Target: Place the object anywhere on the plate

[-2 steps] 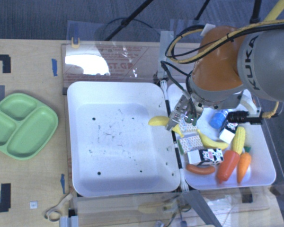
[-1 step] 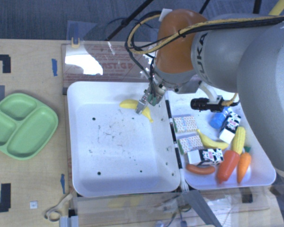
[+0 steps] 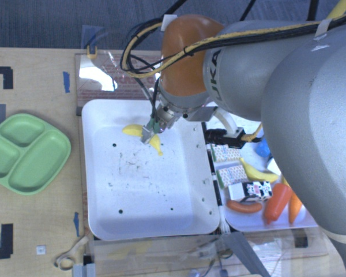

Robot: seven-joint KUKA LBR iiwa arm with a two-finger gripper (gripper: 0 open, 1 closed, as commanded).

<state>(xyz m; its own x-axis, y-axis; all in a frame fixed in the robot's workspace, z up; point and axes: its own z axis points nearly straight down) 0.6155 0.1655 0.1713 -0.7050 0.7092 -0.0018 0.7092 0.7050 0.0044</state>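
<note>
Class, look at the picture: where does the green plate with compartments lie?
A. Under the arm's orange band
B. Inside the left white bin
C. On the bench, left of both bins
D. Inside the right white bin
C: the green plate rests on the wooden bench, outside and left of the left white bin.

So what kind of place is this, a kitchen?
Probably a robot lab, not a kitchen. A big robot arm reaches over white bins on a taped bench, with toy food like a banana and a green plate.
</note>
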